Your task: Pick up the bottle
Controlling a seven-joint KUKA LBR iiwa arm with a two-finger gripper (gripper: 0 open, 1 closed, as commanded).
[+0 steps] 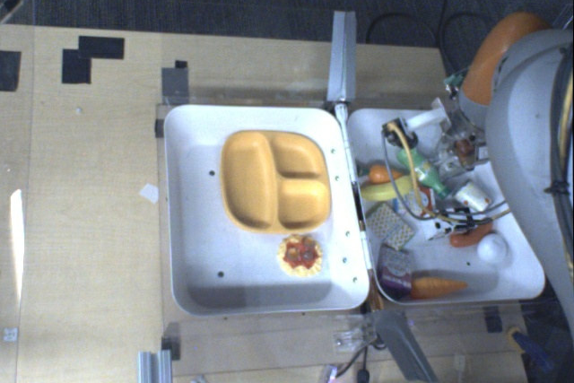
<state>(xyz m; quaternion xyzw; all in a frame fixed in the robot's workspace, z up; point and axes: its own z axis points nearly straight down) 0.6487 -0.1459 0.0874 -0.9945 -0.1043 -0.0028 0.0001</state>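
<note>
In the right bin (pixel 529 278), what looks like the bottle (pixel 432 178) is a small green item lying on its side among toy foods, with a white piece (pixel 472 195) just to its right. My gripper (pixel 459 150) hangs over the bin's upper middle, just above and to the right of the green item. Cables loop down from the gripper across the pile. I cannot tell whether it touches the green item. The grey arm and its orange band (pixel 499 49) come in from the right.
The right bin also holds a yellow banana (pixel 384 190), an orange carrot (pixel 438 287), a purple eggplant (pixel 393 269), a red sausage (pixel 468 237) and a grey mesh piece (pixel 391 224). The left bin (pixel 188 220) holds a yellow divided tray (pixel 273 179) and a small pizza toy (pixel 301 254).
</note>
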